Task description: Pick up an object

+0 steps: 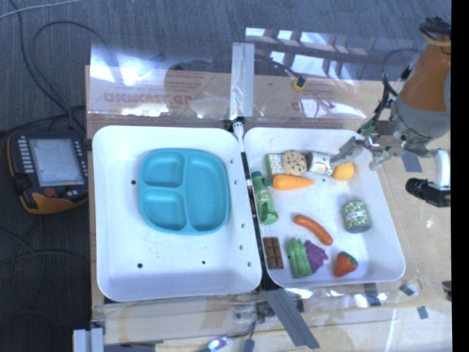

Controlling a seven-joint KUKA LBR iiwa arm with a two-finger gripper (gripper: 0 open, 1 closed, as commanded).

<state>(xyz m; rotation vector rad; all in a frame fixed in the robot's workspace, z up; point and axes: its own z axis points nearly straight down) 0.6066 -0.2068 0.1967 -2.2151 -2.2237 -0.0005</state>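
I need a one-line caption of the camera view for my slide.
KUKA arm's gripper hovers over toy foods in the right bin; a blue divided plate sits in the left bin.

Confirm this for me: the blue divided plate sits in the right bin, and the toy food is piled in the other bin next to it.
Not quite. The blue divided plate sits in the left bin, not the right. The toy food, such as the carrot and strawberry, is in the other bin next to it, as the camera view shows.
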